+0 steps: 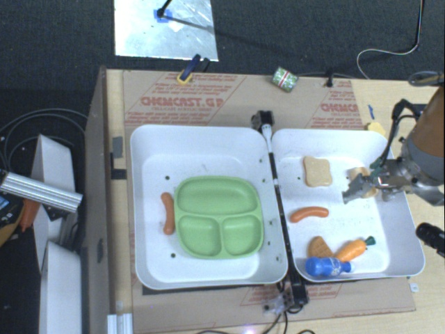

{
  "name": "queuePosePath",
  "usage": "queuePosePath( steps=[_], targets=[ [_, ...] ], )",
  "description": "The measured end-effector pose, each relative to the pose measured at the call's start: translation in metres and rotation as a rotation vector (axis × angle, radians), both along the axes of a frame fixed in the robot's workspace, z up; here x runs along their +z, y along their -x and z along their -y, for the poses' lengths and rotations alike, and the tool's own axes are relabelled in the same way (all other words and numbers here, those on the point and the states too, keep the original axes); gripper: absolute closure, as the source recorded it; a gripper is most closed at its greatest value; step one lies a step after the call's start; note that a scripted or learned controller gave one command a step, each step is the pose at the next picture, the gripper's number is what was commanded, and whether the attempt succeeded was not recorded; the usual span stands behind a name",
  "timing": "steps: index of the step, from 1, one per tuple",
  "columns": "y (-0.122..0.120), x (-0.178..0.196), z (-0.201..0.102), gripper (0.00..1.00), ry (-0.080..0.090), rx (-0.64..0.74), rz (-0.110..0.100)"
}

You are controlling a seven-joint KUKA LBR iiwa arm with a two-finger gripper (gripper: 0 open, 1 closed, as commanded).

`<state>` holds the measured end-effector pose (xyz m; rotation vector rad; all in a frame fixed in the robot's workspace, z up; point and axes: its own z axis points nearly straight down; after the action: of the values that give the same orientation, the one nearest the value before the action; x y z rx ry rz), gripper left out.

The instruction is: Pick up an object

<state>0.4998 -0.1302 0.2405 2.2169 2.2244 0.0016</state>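
The right bin (400, 256) holds a slice of toast (318, 171), an orange-red sausage (308, 214), a brown cookie-like piece (320, 246), a toy carrot (353, 248) and a blue bottle (327, 266). My gripper (360, 187) hangs over the right middle of this bin, to the right of the toast and above the carrot. A small tan item (359, 174) shows just at its upper edge, partly hidden by it. The left bin (149, 186) holds a green divided plate (219, 214) and a second sausage (167, 213) lying left of the plate.
The grey arm (424, 158) comes in over the right bin's right rim. A divider clip (263, 122) sits where the bins meet at the back. A small green can (284, 79) and a yellow-blue clamp (191, 69) lie on the cardboard behind the bins.
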Motion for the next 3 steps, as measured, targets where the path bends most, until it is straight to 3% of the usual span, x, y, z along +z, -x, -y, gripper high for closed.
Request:
queuePosePath(
  steps=[1,2,3],
  targets=[
    [-0.120,-0.049,0.013,0.00,0.000,0.001,-0.001],
    [-0.124,-0.122,-0.008,0.00,0.000,0.002,-0.002],
    [-0.130,-0.151,-0.021,0.00,0.000,0.003,0.001]
  ],
)
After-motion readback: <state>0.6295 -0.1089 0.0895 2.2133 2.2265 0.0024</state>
